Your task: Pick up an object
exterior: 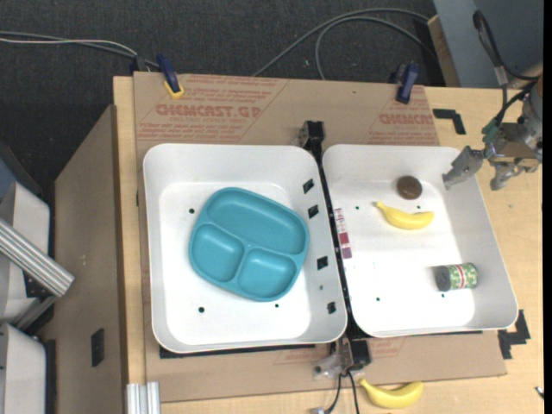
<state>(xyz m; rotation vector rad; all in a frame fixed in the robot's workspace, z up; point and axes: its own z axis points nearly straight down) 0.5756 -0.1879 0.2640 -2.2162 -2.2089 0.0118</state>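
Note:
In the right bin (483,257) lie a yellow banana (404,217), a small brown round object (409,187) just above it, and a small can with a green and red label (455,277) on its side near the front right. My gripper (479,171) hovers over the bin's far right rim, to the right of the brown object. Its fingers (457,169) stand apart, open, with nothing between them.
The left bin (164,231) holds a teal divided plate (248,242). A second banana (392,392) lies outside the bins on the bench's front edge. Clamps (170,78) and cables sit at the back of the cardboard board.

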